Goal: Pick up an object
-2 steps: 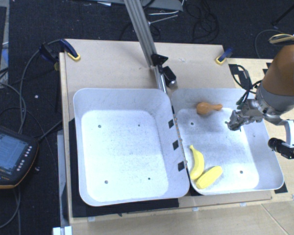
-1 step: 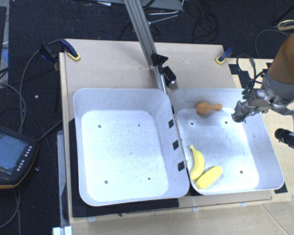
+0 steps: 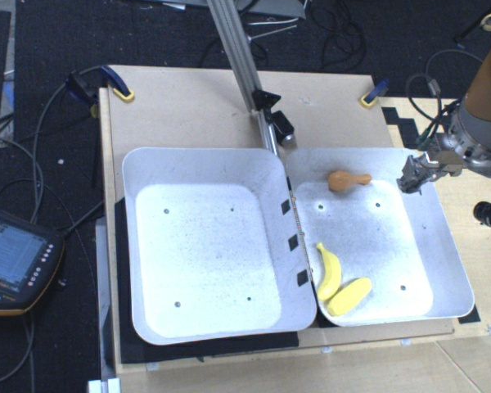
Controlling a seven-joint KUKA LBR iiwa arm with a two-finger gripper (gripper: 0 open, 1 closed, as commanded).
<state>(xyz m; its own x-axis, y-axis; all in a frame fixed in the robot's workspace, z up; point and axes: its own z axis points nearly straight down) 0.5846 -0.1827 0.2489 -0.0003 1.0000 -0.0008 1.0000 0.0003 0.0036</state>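
In the right bin (image 3: pixel 417 244) lie three things. An orange-brown drumstick-shaped object (image 3: pixel 347 180) rests near the bin's back edge. A yellow banana (image 3: pixel 330 270) curves along the bin's left wall, and a yellow oval piece (image 3: pixel 349 296) lies against its lower end. My gripper (image 3: pixel 412 178) hangs over the right bin's back right corner, to the right of the drumstick and apart from it. I see nothing between its fingers.
The left bin (image 3: pixel 147 170) sits beside the right one, the two meeting along a dark central seam. A slanted metal pole (image 3: pixel 241 51) rises from behind the bins. Clamps mark the bench's back corners. A teach pendant (image 3: pixel 12 260) lies on the floor at the left.
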